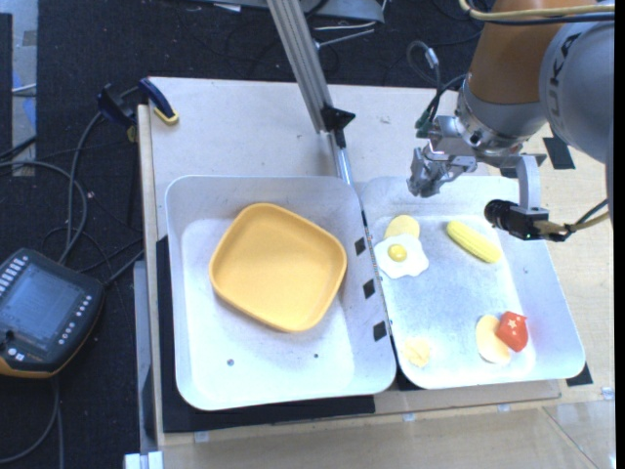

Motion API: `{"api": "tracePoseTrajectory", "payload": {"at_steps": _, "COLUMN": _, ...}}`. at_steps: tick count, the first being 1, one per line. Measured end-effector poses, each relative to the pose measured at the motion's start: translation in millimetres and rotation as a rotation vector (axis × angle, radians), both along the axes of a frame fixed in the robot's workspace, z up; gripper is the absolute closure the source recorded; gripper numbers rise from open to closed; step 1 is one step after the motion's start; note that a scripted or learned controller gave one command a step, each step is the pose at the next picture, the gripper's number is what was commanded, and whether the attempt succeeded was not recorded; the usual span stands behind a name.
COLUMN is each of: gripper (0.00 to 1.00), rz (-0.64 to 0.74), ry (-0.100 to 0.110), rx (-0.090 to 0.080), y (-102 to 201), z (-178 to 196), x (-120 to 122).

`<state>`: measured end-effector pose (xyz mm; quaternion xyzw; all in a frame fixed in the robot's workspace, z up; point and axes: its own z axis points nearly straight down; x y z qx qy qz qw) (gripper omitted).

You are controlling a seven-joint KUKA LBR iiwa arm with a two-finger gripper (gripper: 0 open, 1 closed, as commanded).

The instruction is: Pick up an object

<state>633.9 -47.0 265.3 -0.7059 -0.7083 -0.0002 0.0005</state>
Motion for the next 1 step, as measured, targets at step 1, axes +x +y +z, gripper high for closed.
{"api": "tracePoseTrajectory", "payload": {"at_steps": 1, "gripper": 1.00, "rz": 0.002, "ry": -0.001, "rx": 0.000, "y": 59.0, "z": 1.5, "x": 3.6}}
